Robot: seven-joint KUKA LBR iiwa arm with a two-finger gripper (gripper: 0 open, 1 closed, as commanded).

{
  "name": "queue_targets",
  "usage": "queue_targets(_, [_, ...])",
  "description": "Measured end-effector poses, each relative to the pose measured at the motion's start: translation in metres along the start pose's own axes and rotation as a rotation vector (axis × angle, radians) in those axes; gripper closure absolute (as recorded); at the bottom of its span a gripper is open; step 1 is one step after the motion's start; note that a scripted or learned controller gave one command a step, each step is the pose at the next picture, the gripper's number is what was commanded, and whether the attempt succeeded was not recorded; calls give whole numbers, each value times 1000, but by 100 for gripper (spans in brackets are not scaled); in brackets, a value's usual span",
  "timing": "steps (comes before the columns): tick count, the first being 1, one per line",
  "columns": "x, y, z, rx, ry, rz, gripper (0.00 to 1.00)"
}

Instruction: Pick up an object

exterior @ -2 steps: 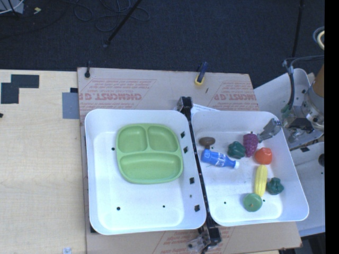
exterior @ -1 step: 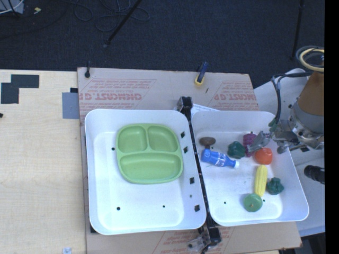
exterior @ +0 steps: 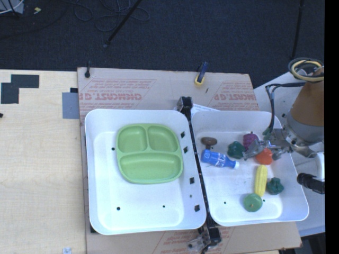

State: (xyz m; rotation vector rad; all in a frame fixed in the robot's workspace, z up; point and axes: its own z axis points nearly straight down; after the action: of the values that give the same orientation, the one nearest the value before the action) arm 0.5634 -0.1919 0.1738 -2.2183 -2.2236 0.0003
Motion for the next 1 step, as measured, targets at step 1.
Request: queue_targets(1, [0,2,46,-1,0,1,0])
